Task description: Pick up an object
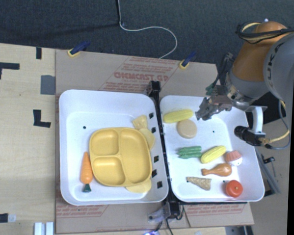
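Hanging over the far part of the right bin [261,192], gripper [204,114] dark and foreshortened, just beside the right end of the yellow corn cob [178,115] and above the tan round biscuit [187,129]; nothing visible between the jaws, and how wide they stand impossible to tell from this slant. Likely targets right below: corn cob lying along the far wall near the divider, biscuit touching or nearly touching its near side. Main risk, as a judgement: closing on the seam between those two and catching neither, or nudging the cob against the bin wall so it rolls out of reach; a rounded cob also prone to slipping from a pinch near its tip. Elsewhere in the same bin, well clear of the jaws: green bean pod [189,151], second small corn piece [213,154], pink-and-white piece [233,157], chicken drumstick [217,170], tan wedge [199,182], red tomato [233,188]. In the left bin [67,135], yellow divided plate [120,155] over pale yellow pieces, orange carrot [86,170] beside it. Nothing blocking a straight descent; only the crowding of cob and biscuit.
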